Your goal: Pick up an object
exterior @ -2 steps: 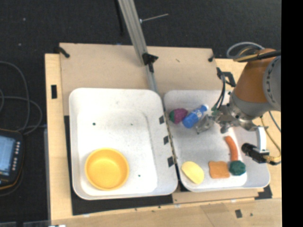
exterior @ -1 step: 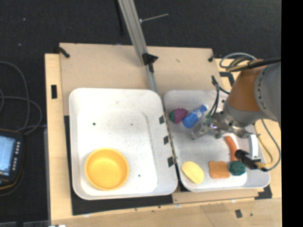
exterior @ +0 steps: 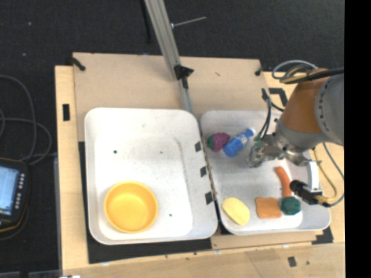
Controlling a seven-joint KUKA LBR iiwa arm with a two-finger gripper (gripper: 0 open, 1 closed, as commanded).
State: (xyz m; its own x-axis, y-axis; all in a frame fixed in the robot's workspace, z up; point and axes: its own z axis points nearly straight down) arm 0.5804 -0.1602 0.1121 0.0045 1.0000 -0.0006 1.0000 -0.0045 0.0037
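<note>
I see the pincer (exterior: 259,155) low in the right bin (exterior: 232,120), hanging off the grey-and-orange arm (exterior: 307,112) that comes in from 3 o'clock. Can't tell if it's open or closed; it's a dark blur from this angle, and I see nothing in it.

Nearest object: the blue bottle (exterior: 237,143), at roughly 10 o'clock from the pincer, just beside it, lying tilted with its paler cap end pointing to 2 o'clock. Touching or apart, I can't say. Past the bottle, at 9 o'clock from the pincer, sits a purple-and-green lump (exterior: 218,141), touching the bottle's lower end.

At 4 o'clock from the pincer, near it, lies an orange carrot-like piece (exterior: 283,179). Further down toward 5 o'clock: a dark green lump (exterior: 290,206), and just beside it at its 9 o'clock an orange block (exterior: 268,207). At 7 o'clock from the pincer, a pale yellow oval (exterior: 236,211) near the bin's bottom rim.

Well apart, at 8 o'clock, the left bin (exterior: 139,138) holds a yellow bowl (exterior: 131,207) in its lower-left corner. Both bins sit on the tan table (exterior: 127,80). A metal pole (exterior: 165,33) slants in from 12 o'clock.
</note>
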